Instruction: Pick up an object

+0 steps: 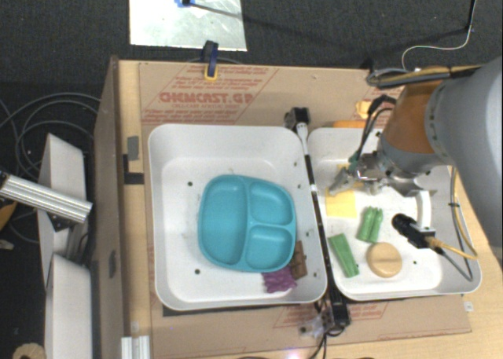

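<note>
My gripper [350, 179] hangs over the back left part of the right bin [452, 279], just above a flat yellow block [341, 206]. In front of it lie a short green piece [368, 225], a longer green bar [343, 254] and a round tan disc [384, 259]. Nothing shows in the gripper's hold. The left bin [173, 161] holds a teal divided plate [247, 222], with a purple lump [277, 280] and a small brown piece [299, 263] at the plate's front right edge.
The grey arm with its orange band [409, 126] covers the back right of the right bin. An orange thing [348, 123] lies behind that bin's rear rim. A narrow dark divider [312, 192] runs between the bins.
</note>
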### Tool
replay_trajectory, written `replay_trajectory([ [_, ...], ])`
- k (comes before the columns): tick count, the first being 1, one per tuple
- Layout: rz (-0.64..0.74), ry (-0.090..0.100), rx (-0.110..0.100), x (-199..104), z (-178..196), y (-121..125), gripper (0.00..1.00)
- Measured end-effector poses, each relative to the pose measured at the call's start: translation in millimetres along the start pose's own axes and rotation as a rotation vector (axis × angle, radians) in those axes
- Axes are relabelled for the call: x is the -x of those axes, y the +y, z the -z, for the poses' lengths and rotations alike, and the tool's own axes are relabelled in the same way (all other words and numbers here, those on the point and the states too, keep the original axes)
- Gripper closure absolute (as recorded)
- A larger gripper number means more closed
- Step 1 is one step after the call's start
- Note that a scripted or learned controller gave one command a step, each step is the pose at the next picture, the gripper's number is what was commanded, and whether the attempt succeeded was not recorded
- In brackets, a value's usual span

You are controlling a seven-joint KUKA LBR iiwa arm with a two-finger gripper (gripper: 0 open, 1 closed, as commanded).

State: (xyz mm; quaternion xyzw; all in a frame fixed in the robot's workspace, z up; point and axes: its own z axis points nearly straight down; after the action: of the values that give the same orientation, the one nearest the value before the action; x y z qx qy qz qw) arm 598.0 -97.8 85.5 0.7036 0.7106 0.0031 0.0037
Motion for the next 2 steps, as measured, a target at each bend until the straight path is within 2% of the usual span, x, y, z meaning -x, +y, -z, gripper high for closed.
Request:
replay_trajectory([
  [1,-0.015,0.000,-0.014,51.0,-0.9,-75.7,0.00],
  [2,-0.010,0.001,-0.011,47.7,-0.7,-87.4,0.00],
])
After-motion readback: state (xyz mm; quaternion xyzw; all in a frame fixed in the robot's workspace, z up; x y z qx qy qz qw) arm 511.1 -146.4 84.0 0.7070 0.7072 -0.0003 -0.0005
